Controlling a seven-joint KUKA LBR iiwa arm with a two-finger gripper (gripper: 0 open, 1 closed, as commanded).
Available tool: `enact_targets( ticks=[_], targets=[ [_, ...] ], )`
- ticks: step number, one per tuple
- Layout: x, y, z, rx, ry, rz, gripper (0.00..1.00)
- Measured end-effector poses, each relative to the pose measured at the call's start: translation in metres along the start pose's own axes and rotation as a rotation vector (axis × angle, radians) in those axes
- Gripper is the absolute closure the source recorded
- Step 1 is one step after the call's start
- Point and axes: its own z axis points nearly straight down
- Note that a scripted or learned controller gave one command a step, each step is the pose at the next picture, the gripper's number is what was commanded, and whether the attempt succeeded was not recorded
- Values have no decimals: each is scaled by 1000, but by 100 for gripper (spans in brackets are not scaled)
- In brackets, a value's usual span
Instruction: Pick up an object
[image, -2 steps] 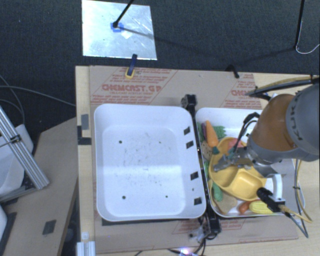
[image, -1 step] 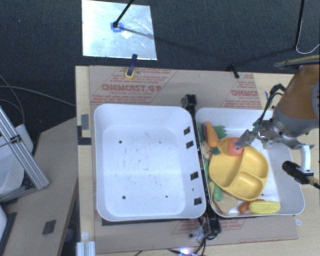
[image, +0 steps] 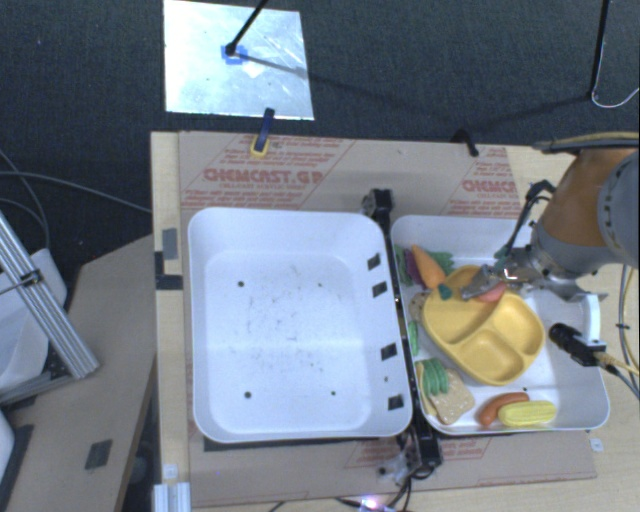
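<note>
Landmark: yellow plate (image: 490, 340), a divided dish lying tilted in the right bin (image: 592, 398).
Tool: the tool (image: 492, 283) hangs over the plate's far rim, its tip low and close to that rim.
Tool state: I cannot tell whether it is wide or narrow, and nothing can be seen held in it.
Arm: the grey arm (image: 590, 215) with its orange band comes in from the plate's far right and slants down toward the plate.
Red piece: a small red piece (image: 491, 294) lies at the plate's far rim, right under the tool's tip; whether the two touch I cannot tell.
Teal piece: a small teal piece (image: 443, 292) sits at the plate's far left edge.
Carrot: an orange carrot (image: 430, 266) lies just beyond the plate's far left corner, slanted.
Green pod: a green pod (image: 433, 375) lies just beside the plate's near left edge.
Cracker: a tan cracker (image: 452, 398) lies on the near side of the plate, touching the green pod.
Sausage: a red sausage (image: 497, 406) lies nearer than the plate.
Corn: a yellow corn cob (image: 528, 413) lies beside the sausage, on the plate's near side.
Left bin: the left bin (image: 290, 340) stands to the plate's left, wall to wall with the right bin.
Desk: the desk (image: 166, 330) carries both bins, reaching out to the plate's left.
</note>
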Motion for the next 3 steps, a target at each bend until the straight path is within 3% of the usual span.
enact_targets(
  ticks=[1,2,3],
  targets=[
    [-31,-6,-47,9,1,3,0],
    [35,-35,0,4,-3,-2,0],
    [28,-34,-13,0,-11,3,100]
  ],
)
